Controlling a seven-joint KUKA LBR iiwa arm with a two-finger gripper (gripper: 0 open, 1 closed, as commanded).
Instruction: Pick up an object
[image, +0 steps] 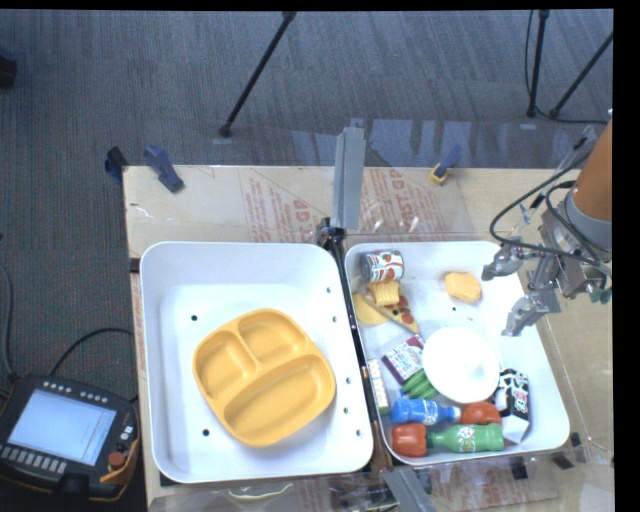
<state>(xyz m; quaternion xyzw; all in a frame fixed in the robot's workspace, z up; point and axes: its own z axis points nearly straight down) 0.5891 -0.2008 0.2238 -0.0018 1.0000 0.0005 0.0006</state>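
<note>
My gripper (511, 294) hangs over the right side of the right bin (556, 400), fingers spread apart with nothing between them. Left of it lies a small orange-yellow food piece (463, 287). Below it sits a white round plate (460, 365). Along the bin's front lie a blue bottle (424, 411), a green bottle (468, 437), a red tomato-like piece (409, 439) and a black-and-white carton (513, 390). A small red-and-white can (384, 266) stands at the bin's back left, with yellow food pieces (385, 300) beside it.
The left bin (170, 300) holds a yellow divided tray (264, 375). A grey post (349, 185) rises between the bins at the back. Cables run from the arm at the right edge. A teach pendant (65, 430) lies on the floor at lower left.
</note>
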